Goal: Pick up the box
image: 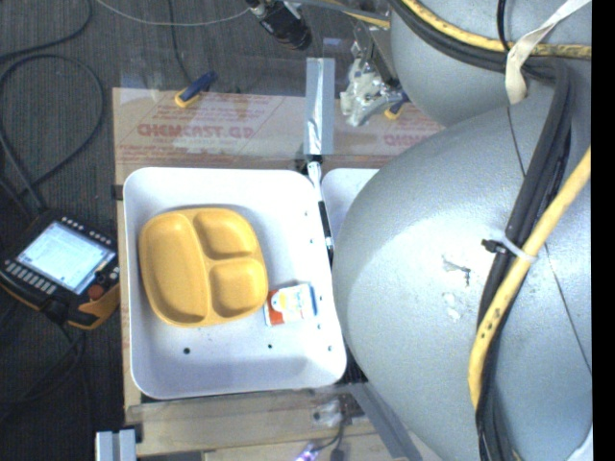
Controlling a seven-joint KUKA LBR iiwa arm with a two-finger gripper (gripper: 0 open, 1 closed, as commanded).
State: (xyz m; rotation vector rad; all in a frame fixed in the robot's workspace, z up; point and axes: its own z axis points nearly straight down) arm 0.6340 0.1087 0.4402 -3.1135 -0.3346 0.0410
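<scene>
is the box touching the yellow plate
Touching, it seems: in the camera view the box sits against the plate's lower right edge, with no white bin floor between them.

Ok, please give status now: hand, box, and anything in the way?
Box lying in left bin, untouched. Touching yellow divided plate at its right edge. Arm body covers right bin.

You see the box [291,303] lying flat in the left bin [231,373], toward that bin's right wall and a little nearer than its middle. It is a small carton, mostly white, with an orange-red patch at its left end and pale blue marks on the right. It sits slightly askew, touching the yellow tray [202,265] at the tray's near right corner.
</scene>
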